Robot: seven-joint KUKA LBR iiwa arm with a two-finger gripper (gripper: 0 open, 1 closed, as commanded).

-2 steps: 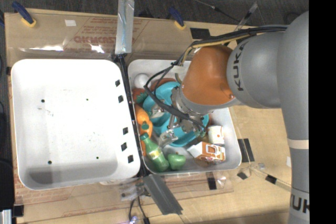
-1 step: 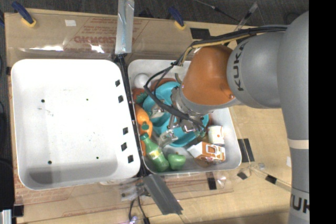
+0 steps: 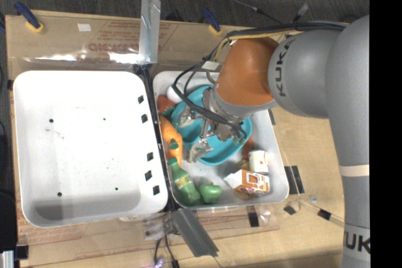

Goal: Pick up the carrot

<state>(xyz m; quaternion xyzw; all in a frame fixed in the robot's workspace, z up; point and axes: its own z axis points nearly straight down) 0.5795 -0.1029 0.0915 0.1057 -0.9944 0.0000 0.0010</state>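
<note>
The orange carrot [image 3: 170,138] lies along the left wall of the right bin [image 3: 281,167], beside a blue bowl [image 3: 226,149]. My gripper [image 3: 202,146] hangs low over the bowl's left part, just right of the carrot. Its metal fingers point down toward the bowl, and nothing shows between them. The arm's orange band and grey wrist cover the bin's upper middle.
A green bottle [image 3: 182,182] and a green pepper-like item [image 3: 211,192] lie at the right bin's front left. A white and orange carton [image 3: 254,181] sits at its front right. A red item [image 3: 163,101] peeks out at the back left. The left bin [image 3: 75,147] stands alongside.
</note>
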